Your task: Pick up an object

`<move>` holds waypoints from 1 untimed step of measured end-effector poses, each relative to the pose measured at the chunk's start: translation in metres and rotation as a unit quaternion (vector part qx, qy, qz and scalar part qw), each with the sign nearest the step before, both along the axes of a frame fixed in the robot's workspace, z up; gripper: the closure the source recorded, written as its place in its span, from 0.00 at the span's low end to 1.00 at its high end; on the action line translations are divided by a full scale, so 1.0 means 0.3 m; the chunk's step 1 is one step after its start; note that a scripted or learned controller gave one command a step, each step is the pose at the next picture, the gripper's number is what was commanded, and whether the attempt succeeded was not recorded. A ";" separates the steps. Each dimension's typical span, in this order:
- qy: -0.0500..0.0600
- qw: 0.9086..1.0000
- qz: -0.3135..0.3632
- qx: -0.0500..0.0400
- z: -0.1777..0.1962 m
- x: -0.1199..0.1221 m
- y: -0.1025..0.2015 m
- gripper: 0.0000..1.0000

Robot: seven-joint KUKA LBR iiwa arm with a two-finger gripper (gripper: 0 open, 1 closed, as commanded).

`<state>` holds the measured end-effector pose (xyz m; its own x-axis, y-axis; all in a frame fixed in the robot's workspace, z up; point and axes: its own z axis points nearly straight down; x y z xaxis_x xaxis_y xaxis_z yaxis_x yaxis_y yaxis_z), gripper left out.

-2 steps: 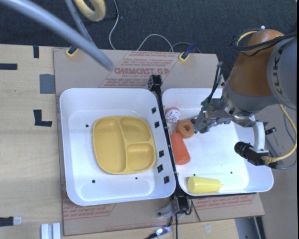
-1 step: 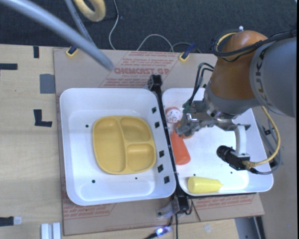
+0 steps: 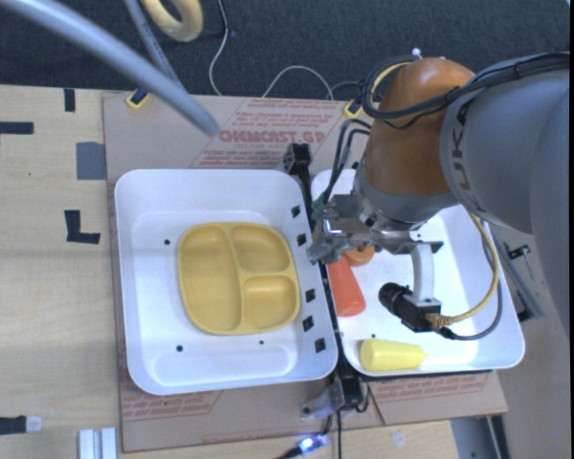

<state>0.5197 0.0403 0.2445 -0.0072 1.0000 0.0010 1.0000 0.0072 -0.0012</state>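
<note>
Orange carrot [image 3: 345, 288] lies under the hand [image 3: 337, 247], grip unclear, yellow piece [image 3: 390, 355] nearby.

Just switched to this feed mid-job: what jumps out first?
The grey arm with its orange band looms over the right bin, its wrist low above an orange object by the divider. A yellow object lies near that bin's front edge, and a yellow divided tray sits in the left bin.

This looks like a robotics lab: a large industrial arm [image 3: 478, 132] at right reaches over two white bins [image 3: 134, 256] on a cardboard sheet [image 3: 268, 132], with loose cables [image 3: 268, 79] at top and black tape marks [image 3: 77, 226] on the wooden surface [image 3: 38, 304].
</note>
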 end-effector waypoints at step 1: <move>0.001 1.000 0.000 0.000 -0.006 -0.005 0.173 1.00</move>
